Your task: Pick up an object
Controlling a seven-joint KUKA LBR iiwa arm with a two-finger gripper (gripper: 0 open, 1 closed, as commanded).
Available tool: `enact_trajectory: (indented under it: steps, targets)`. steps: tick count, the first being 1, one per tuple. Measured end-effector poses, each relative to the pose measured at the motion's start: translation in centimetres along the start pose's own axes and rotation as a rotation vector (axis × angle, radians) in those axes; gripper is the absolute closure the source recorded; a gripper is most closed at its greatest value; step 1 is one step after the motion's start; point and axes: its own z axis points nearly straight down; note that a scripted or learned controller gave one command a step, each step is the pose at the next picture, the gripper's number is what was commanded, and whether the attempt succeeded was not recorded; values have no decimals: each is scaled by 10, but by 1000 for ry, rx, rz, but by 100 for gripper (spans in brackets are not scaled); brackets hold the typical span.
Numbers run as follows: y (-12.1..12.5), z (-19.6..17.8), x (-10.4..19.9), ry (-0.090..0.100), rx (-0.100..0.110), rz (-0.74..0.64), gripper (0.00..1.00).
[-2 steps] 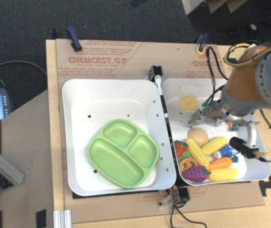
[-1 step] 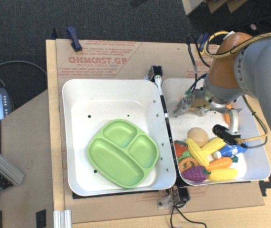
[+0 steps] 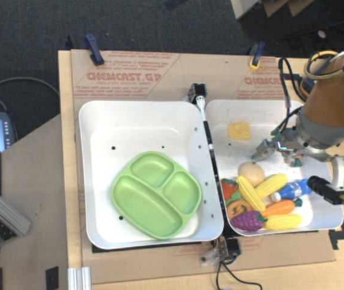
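Corn (image 3: 270, 185) long axis slants up-right | tool (image 3: 279, 151) just above | jaw state: cannot tell

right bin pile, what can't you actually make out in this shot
- Camera view: the toys heaped in the right bin overlap. The corn covers part of the red item at the divider, so its kind is unclear.
- The blue item lies partly under a black part of the arm; its shape is unclear.
- The gripper is small, under the grey wrist; whether it holds anything cannot be told.
- The arm is cut off at the right edge.
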Motion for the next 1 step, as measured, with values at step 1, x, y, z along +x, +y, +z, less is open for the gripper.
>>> enact_trajectory:
  steps: [1]
  targets:
    - [-52,39,-40,-1,-12,0,0]
